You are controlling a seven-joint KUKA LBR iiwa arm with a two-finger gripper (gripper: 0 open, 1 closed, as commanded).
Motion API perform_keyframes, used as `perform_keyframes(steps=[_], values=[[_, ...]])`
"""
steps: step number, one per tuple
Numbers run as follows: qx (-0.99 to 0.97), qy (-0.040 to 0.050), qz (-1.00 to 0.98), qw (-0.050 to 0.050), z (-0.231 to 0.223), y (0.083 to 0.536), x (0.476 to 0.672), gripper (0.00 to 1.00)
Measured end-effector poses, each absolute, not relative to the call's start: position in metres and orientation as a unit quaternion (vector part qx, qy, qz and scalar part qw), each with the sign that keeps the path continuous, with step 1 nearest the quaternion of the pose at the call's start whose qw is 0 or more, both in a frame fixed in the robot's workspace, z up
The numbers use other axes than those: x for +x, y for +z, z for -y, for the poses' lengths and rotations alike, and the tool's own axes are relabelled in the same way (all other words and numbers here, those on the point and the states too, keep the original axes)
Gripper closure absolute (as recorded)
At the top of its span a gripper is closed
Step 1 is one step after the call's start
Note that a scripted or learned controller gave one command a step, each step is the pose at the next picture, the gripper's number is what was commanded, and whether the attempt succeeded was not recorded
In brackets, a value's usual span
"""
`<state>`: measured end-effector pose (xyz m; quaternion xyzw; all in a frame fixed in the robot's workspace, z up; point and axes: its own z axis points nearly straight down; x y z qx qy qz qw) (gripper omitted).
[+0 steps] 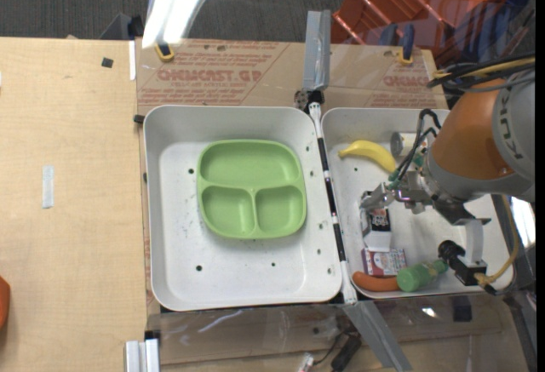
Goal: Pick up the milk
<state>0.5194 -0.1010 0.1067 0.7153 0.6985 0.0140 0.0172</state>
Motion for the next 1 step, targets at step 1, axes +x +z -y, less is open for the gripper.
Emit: perform_keyframes(steps=[1], values=[[0.718, 0.0083, -0.696, 0.011, 0.0963, 0.106, 0.5713, 0.0]])
